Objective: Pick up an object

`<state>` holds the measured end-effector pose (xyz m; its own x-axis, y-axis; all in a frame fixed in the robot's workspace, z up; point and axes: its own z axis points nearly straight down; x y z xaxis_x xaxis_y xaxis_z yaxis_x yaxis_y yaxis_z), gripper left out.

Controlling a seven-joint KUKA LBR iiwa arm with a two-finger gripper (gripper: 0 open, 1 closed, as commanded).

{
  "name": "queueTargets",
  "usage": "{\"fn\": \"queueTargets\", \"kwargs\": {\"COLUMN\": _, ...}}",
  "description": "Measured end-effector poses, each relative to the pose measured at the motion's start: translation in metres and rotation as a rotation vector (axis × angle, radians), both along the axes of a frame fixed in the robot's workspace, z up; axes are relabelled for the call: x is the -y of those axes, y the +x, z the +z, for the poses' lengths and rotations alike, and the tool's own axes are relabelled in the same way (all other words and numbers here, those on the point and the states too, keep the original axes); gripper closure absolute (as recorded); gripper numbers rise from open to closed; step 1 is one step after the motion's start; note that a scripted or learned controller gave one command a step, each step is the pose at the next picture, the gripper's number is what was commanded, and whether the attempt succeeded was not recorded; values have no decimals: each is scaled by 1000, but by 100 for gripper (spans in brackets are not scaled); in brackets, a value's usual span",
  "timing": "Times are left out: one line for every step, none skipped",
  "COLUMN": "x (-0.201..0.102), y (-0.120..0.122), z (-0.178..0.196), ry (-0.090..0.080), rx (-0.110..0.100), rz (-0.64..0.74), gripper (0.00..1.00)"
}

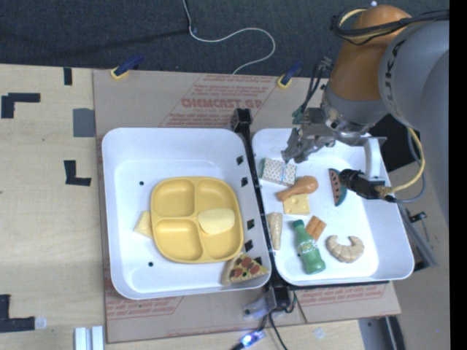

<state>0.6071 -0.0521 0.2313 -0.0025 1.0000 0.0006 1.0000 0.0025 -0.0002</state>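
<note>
My gripper (299, 150) hangs over the back left part of the right bin (387, 268), just above and behind a checkered cracker (277, 170). Nothing shows held in it. In front of the cracker lie a chicken drumstick (298, 188) and a cheese slice (295, 205). A watermelon slice (336, 186) sits to the right of the drumstick. Nearer the front are an orange piece (315, 227), a green bottle (309, 247), a croissant (345, 248) and a pale corn cob (274, 230).
The left bin (120, 166) holds a yellow divided plate (182, 203) with a pale slice (217, 221) in one compartment, a yellow wedge (141, 224) at its left and a pizza slice (245, 269) at the front right corner. The arm's grey body (416, 57) looms over the right bin's back.
</note>
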Motion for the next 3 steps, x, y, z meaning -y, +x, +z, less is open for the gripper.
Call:
{"fn": "queueTargets", "kwargs": {"x": -14, "y": -6, "z": -13, "ry": -1, "rx": -3, "rz": -1, "gripper": 100}}
{"fn": "queueTargets", "kwargs": {"x": -12, "y": -4, "z": -15, "ry": -2, "rx": -2, "rz": -2, "gripper": 100}}
{"fn": "queueTargets", "kwargs": {"x": -10, "y": -7, "z": 1, "ry": 0, "rx": 0, "rz": -1, "gripper": 100}}
